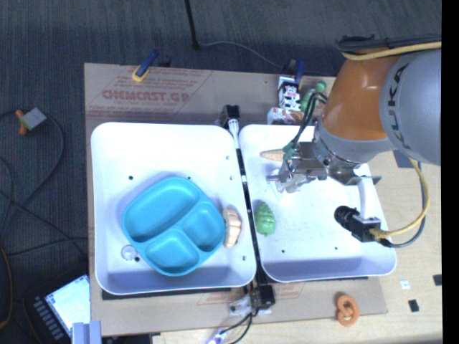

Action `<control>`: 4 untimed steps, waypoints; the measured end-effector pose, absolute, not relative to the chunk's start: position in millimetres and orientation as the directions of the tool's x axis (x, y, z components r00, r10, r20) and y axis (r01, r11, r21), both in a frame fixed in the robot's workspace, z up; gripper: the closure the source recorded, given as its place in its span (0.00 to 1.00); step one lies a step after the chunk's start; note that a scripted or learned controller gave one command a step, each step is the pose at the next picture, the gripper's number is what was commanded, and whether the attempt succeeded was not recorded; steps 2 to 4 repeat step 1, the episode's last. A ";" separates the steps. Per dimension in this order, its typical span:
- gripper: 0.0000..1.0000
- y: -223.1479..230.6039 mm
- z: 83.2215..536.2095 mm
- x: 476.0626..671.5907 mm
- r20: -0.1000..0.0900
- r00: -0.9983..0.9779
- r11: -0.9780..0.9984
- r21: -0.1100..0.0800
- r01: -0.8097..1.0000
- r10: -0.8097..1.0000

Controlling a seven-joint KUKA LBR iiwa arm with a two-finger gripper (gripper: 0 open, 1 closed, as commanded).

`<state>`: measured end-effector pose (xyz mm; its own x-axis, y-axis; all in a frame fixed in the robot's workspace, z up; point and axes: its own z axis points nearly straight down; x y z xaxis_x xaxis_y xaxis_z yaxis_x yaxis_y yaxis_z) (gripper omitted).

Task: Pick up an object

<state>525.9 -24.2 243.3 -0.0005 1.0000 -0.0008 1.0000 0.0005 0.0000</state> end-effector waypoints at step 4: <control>1.00 17.1 238.7 483.4 0.000 -0.001 0.001 -0.002 1.000 1.000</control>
